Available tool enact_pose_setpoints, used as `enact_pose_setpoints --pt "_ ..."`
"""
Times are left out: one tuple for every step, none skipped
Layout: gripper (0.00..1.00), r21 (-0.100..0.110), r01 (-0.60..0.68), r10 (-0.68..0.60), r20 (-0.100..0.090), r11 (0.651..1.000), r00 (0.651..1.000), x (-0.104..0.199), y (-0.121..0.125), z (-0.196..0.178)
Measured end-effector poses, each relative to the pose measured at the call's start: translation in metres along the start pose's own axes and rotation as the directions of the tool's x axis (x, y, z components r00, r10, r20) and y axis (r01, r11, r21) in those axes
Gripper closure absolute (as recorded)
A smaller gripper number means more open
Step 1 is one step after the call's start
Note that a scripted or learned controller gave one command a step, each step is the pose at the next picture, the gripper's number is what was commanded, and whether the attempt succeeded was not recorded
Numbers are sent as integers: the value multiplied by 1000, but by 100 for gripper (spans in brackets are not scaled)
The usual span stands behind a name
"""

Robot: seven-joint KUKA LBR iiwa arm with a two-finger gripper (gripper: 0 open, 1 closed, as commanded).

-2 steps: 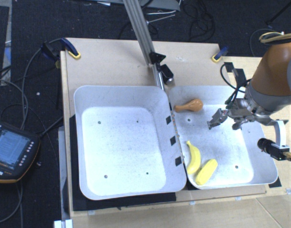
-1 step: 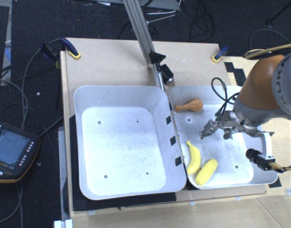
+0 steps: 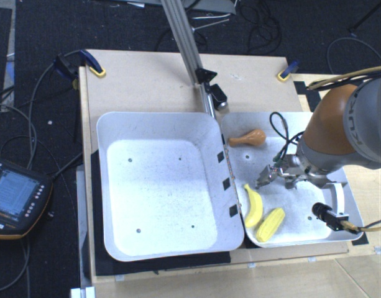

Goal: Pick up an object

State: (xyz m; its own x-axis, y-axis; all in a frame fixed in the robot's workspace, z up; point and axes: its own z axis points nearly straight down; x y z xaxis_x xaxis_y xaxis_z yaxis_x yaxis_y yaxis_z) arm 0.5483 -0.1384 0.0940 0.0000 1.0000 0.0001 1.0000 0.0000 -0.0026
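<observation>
In the right bin (image 3: 274, 244) lie a yellow banana (image 3: 254, 207), a yellow corn cob (image 3: 270, 223) beside it near the front wall, and a tan drumstick-shaped toy (image 3: 248, 138) at the back. My gripper (image 3: 278, 174) hangs low over the bin's middle, above and to the right of the banana and apart from it. Nothing shows between its tips. The grey arm with its orange band (image 3: 333, 126) reaches in from the right.
The left bin (image 3: 159, 185) sits beside the right one, their walls meeting near the banana. A slanted metal rail (image 3: 187, 42) runs from the top to the bins' back junction. A black cable loops by the wrist.
</observation>
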Motion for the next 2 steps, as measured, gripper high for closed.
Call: enact_pose_setpoints --pt "100 -2 0 0 0 1000 1000 0 1 -11" --pt "100 -7 0 0 1 1000 1000 -1 4 -74"
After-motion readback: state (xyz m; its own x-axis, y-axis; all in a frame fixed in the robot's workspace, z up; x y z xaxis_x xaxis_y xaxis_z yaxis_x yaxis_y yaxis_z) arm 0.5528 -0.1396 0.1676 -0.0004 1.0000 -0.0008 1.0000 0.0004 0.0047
